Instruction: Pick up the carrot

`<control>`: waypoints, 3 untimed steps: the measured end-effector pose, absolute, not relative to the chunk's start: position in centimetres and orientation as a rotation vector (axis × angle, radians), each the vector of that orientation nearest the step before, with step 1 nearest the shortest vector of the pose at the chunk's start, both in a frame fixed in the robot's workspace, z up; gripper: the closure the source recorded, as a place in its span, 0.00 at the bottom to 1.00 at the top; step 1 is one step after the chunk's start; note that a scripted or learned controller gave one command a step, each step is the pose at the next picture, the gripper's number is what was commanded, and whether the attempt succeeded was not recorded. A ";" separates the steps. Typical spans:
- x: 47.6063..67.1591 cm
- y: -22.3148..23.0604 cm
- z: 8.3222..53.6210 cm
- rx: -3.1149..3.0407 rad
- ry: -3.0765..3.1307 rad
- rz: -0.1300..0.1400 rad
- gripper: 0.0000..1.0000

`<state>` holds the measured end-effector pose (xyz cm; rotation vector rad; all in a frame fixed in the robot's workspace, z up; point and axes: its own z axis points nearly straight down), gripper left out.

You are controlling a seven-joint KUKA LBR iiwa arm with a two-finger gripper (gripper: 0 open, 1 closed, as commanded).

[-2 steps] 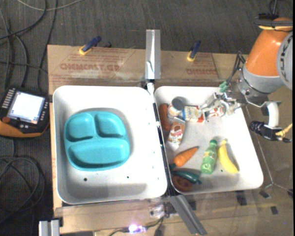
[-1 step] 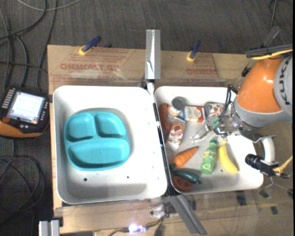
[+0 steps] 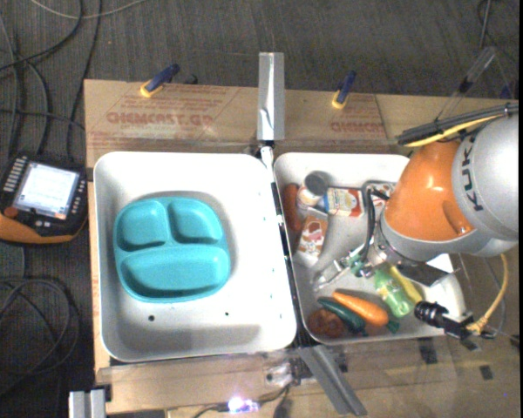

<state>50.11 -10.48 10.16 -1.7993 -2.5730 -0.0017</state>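
The carrot [image 3: 363,308], orange with a dark green top end, lies on its side near the front of the right bin [image 3: 293,259]. My gripper [image 3: 353,265] hangs below the grey and orange wrist [image 3: 427,203], low in the middle of that bin. It is just behind the carrot and a little above it. Nothing from the bin shows in its grasp. The wrist hides the bin's right half.
Round the carrot lie a brown round item [image 3: 325,322], a green bottle-like toy [image 3: 390,289] and a yellow piece [image 3: 410,282]. Behind are a sausage [image 3: 289,207], a small packet [image 3: 312,233], a carton [image 3: 340,200] and a grey cup [image 3: 315,181]. The left bin [image 3: 157,338] holds a teal divided plate [image 3: 174,246].
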 end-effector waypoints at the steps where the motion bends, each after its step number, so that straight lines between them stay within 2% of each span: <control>1: 50.1 -10.5 11.0 -1.800 -2.570 -0.002 1.00; 2: 48.4 -2.8 18.3 -1.762 -2.598 0.002 1.00; 3: 48.3 -7.4 18.3 -1.277 -2.868 0.000 1.00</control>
